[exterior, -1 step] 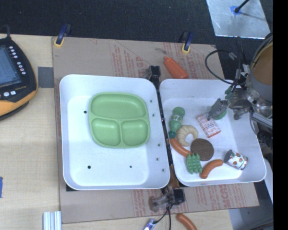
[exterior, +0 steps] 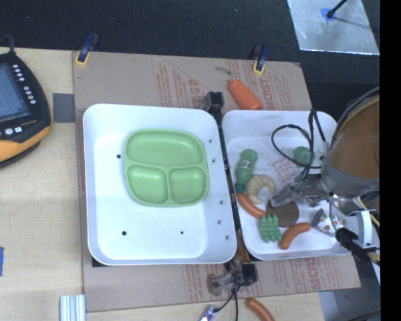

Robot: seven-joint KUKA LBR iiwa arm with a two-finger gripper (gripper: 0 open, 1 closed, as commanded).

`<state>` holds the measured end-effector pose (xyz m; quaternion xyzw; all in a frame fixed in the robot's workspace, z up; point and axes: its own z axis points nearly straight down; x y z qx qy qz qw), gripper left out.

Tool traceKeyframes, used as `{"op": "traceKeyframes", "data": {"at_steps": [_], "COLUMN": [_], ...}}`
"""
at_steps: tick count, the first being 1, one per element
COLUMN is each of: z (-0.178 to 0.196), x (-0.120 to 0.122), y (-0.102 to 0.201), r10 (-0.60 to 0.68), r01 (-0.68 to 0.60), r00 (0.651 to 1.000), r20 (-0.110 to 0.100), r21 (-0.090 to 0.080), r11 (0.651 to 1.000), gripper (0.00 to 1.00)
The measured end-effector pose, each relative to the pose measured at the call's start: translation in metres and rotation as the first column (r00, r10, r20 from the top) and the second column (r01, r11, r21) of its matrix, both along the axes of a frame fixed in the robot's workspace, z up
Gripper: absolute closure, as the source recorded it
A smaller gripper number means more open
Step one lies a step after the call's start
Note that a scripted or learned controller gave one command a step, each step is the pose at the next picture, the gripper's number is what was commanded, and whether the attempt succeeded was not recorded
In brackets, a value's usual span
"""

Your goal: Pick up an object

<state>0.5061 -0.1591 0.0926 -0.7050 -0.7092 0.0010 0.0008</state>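
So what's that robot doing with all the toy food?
The robot arm is reaching in from the right, down into the right bin, which has a pile of toy food. Its hand is low among the toys, next to a curled tan piece and a brown disc. I can't tell if it has grabbed anything. A green divided plate sits in the left bin, and one orange toy lies outside the bins.
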Motion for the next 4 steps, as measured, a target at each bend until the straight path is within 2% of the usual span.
{"op": "traceKeyframes", "data": {"at_steps": [1, 2, 3, 4], "z": [0.011, 0.002, 0.001, 0.017], "x": [0.001, -0.017, -0.017, 0.072], "y": [-0.001, -0.001, -0.002, -0.002], "r10": [0.006, 0.002, 0.0, -0.002], "r01": [-0.006, -0.002, 0.0, 0.002], "r00": [1.0, 1.0, 1.0, 1.0], "r20": [0.001, 0.009, 0.007, 0.001], "r21": [-0.002, -0.003, -0.004, 0.001], "r11": [1.0, 1.0, 1.0, 1.0], "gripper": [1.0, 1.0, 0.0, 0.0]}}
